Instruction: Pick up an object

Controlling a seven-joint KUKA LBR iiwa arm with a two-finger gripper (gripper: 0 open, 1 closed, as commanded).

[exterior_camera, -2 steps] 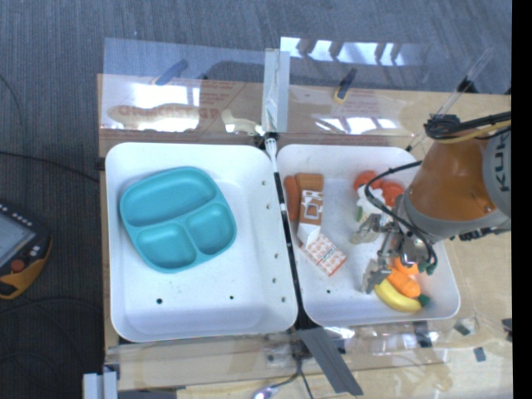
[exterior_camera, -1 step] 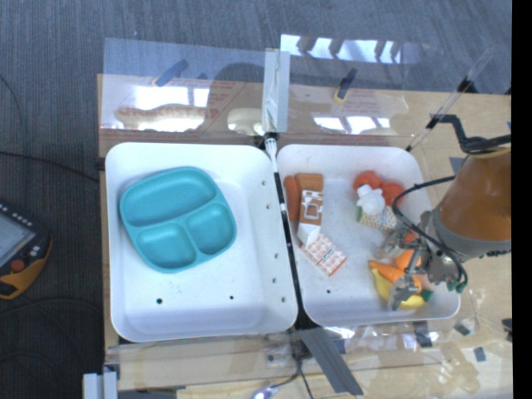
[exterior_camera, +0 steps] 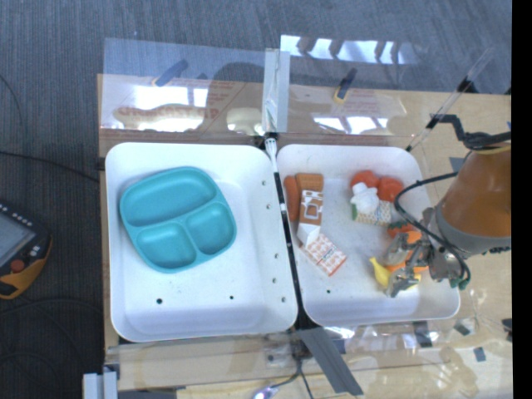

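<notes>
My gripper (exterior_camera: pixel 409 274) sits low in the right bin (exterior_camera: pixel 332 310) over 1 yellow toy (exterior_camera: pixel 379 271); grip state: cannot tell. Next I'd judge: close, then lift straight.

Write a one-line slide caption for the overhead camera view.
KUKA arm's gripper lowered among small toy items in the right bin; a teal divided plate lies in the left bin.
</notes>
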